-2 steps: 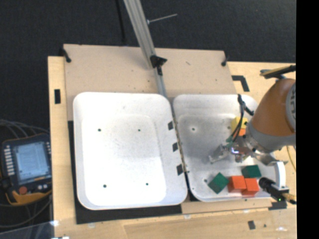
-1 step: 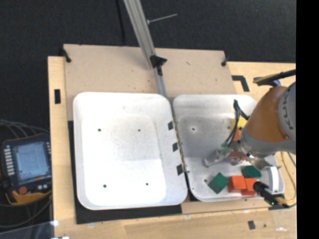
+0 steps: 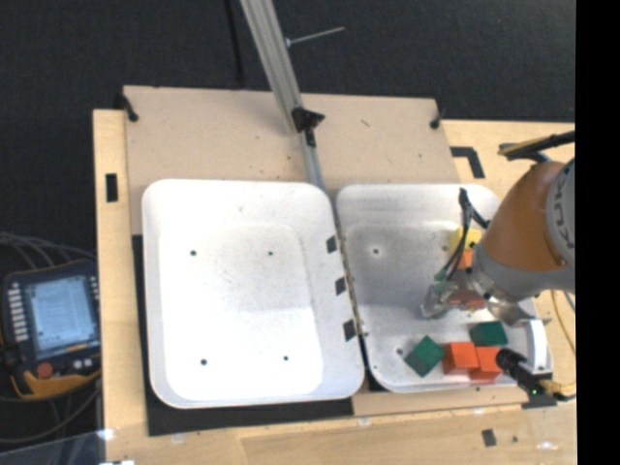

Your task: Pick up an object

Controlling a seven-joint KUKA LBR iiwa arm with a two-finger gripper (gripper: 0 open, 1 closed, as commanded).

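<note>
— What do we see nearest us?

— The bench's (image 3: 291, 434) pale wooden edge, then two white bins. In the right bin (image 3: 387, 231), along its near wall, lie a green block (image 3: 423, 356), an orange block (image 3: 468, 357) and a second green block (image 3: 488, 334).

— And our gripper (image 3: 438, 303)?

— Low over that bin, just behind the blocks; we cannot tell how its fingers stand.

— Farther back?

— The left bin (image 3: 237, 289), a tan board (image 3: 281, 134), a metal rail (image 3: 271, 46), dark carpet (image 3: 97, 37). A handheld screen (image 3: 53, 323) sits left.
</note>
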